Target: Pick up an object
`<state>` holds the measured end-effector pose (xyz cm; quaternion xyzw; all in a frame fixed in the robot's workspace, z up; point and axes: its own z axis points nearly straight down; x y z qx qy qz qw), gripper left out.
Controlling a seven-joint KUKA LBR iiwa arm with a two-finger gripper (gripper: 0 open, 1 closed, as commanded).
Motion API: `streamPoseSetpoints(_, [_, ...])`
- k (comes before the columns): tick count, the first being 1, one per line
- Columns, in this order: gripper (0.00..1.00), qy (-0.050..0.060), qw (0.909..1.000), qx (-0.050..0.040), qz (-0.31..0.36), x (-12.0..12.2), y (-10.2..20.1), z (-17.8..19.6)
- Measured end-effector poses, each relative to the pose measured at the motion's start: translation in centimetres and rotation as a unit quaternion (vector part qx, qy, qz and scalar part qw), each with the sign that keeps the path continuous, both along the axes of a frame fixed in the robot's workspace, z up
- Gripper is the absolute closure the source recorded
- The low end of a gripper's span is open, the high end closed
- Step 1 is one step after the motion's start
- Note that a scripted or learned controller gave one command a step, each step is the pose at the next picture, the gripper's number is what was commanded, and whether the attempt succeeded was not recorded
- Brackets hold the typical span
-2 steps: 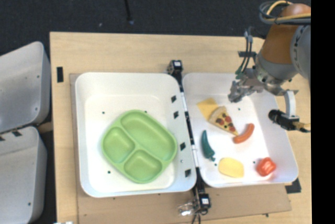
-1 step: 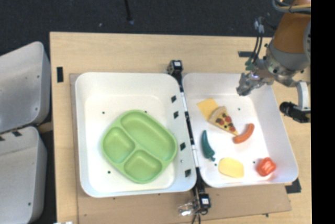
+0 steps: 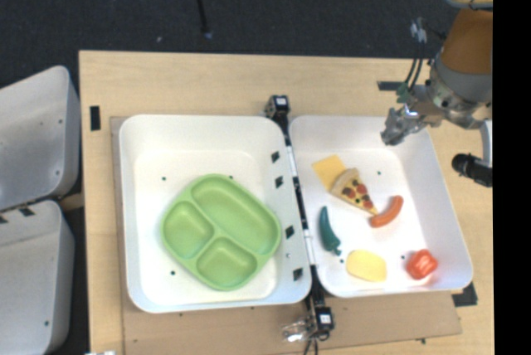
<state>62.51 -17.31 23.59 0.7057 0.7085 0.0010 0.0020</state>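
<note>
Arm poised over the far right corner of the right bin, with 6 toy foods lying nearer the camera.

The gripper [image 3: 401, 128] hangs above the far edge of the right bin [image 3: 440, 179], touching nothing; whether it is spread or pressed together cannot be told at this slant. Taking the pizza slice [image 3: 355, 192] as landmark: the yellow cheese wedge [image 3: 328, 171] touches its far left side, the sausage [image 3: 387, 211] lies just beside it on the near right, the green pepper [image 3: 329, 230] sits to its near left, and the yellow lemon [image 3: 366, 265] and red pepper [image 3: 421, 264] rest well nearer the camera. From the gripper, the slice lies toward the camera and slightly left, its long axis running diagonally. The left bin [image 3: 133, 179] holds 1 green divided plate [image 3: 220, 230].
</note>
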Motion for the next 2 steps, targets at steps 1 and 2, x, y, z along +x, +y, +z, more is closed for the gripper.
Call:
streamPoseSetpoints(1, [1.00, 0.002, 1.0000, 0.0007, 0.001, -1.3, 6.0, 0.2])
streamPoseSetpoints(2, [1.00, 0.002, 1.0000, 0.0009, 0.001, -2.8, 11.0, -0.4])
